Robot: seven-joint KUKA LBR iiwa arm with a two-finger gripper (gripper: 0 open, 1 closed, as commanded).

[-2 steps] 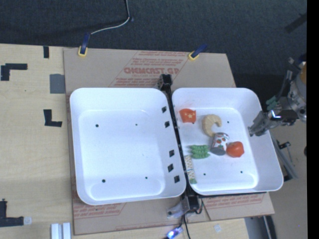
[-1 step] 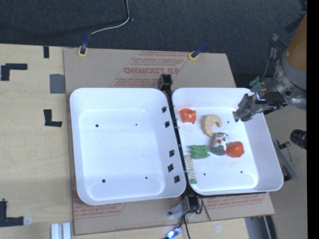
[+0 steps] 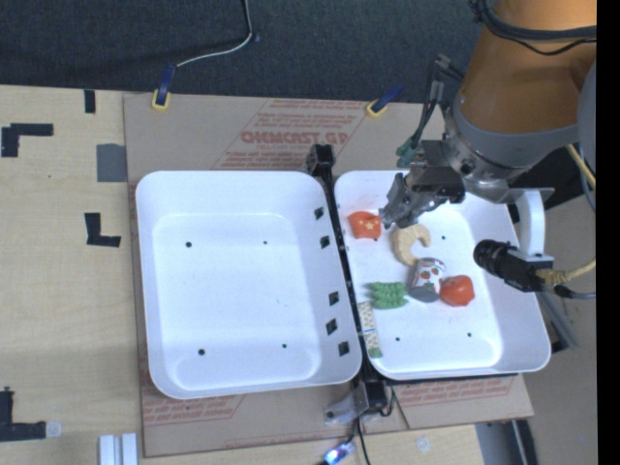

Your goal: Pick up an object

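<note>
Pincer over the right bin

The pincer (image 3: 397, 213) hung beside the orange piece (image 3: 365, 225); its state could not be told. A clean grasp needed centring over one object first.

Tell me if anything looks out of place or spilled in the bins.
Nothing stands out. The small objects, including an orange piece and a green piece, lie loose inside the right bin, none over its rim.

The scene is being lit evenly and brightly from above. The two shallow white plastic bins (image 3: 232, 211) are being rendered nearly washed out, soft shadows are being cast, and fine detail is being slightly blurred throughout.
</note>
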